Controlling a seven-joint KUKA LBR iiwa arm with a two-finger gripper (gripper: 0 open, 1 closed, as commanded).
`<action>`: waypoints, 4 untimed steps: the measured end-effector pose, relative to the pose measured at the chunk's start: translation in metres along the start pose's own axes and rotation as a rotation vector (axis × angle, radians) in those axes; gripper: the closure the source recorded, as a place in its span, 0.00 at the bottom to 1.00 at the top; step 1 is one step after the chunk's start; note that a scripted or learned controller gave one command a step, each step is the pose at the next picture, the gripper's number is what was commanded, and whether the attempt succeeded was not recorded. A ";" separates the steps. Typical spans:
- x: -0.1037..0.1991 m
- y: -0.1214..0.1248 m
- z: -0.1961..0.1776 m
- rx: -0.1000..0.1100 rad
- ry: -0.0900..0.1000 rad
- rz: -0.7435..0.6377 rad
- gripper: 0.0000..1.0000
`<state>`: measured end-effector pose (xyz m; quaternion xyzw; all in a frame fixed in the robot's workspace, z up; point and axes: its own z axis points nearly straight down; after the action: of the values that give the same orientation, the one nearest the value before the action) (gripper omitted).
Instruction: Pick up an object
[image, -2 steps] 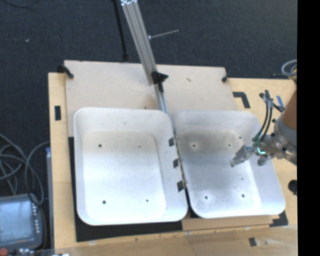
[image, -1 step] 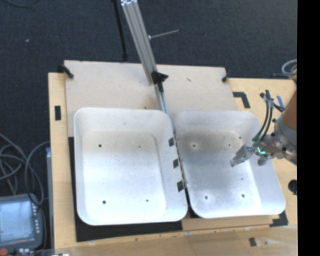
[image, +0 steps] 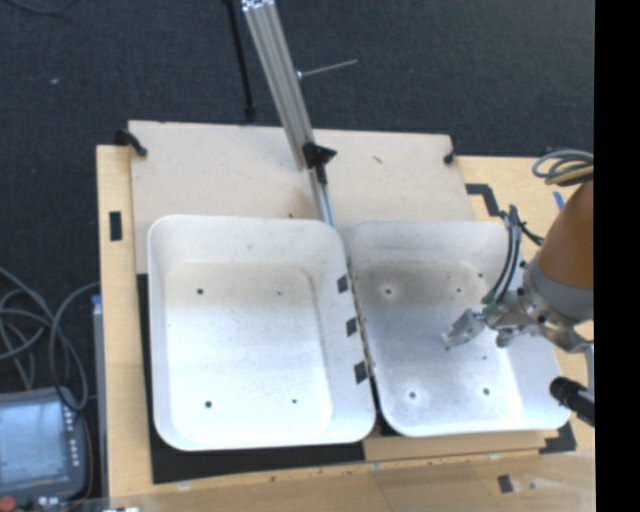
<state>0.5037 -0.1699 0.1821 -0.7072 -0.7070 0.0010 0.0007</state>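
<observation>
Arm (image: 570, 250) enters from the table's right edge, orange band above grey wrist. Hand (image: 462, 333) hangs over the right bin (image: 420, 250), approx. mid-floor toward its right wall. Hand state: cannot tell; the tips blur against the white floor. No object is seen between them. Left bin (image: 250, 235) touches the right bin at table (image: 120, 330) centre. Metal post (image: 285, 85) stands at the rear edge.
</observation>
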 end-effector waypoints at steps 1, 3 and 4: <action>-0.003 0.001 0.042 0.000 -0.001 0.001 0.00; -0.004 0.003 0.070 -0.009 0.000 0.005 1.00; -0.001 0.010 0.008 -0.011 -0.002 -0.004 1.00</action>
<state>0.5138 -0.1706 0.1741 -0.7058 -0.7084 -0.0023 -0.0041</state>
